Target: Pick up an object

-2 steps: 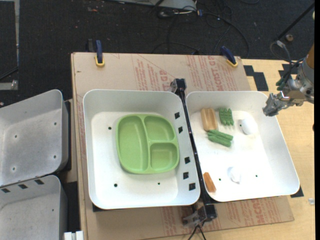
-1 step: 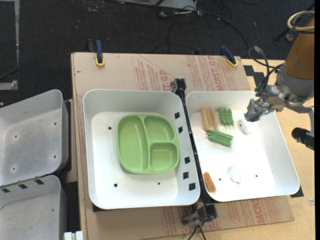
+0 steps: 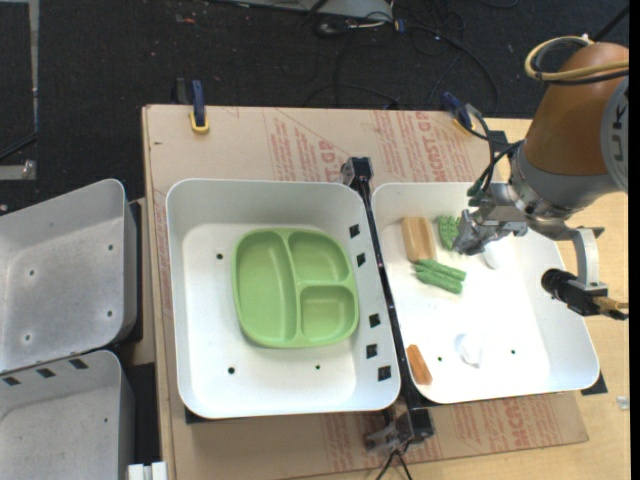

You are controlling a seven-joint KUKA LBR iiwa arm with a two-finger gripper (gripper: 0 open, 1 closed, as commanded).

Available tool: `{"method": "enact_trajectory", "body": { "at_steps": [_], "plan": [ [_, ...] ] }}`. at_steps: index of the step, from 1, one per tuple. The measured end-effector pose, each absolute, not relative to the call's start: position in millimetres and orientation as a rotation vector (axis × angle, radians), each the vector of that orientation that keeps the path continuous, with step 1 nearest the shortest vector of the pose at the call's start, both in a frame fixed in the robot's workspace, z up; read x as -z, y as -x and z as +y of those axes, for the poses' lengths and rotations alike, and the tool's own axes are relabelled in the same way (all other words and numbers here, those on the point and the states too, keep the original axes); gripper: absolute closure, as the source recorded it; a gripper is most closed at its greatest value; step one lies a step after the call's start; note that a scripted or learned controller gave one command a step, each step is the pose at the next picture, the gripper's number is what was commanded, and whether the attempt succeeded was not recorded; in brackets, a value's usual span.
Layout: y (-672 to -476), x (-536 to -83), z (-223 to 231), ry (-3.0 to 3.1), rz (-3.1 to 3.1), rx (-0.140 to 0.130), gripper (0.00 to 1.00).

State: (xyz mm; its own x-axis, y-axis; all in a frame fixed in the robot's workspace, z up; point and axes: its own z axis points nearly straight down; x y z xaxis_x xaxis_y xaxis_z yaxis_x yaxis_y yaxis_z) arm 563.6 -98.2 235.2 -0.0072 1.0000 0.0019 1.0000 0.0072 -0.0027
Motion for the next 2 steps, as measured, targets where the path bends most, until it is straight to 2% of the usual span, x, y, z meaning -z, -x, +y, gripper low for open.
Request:
{"method": "enact_trajectory", "body": {
  "at_steps": [1, 2],
  "plan": [
    [-558.6, -237, -38, 2.211, -2.228, 0.000, 1.00],
    [-538.7, -227, 17, 2.211, -2.227, -0.004, 1.00]
  ]
}}
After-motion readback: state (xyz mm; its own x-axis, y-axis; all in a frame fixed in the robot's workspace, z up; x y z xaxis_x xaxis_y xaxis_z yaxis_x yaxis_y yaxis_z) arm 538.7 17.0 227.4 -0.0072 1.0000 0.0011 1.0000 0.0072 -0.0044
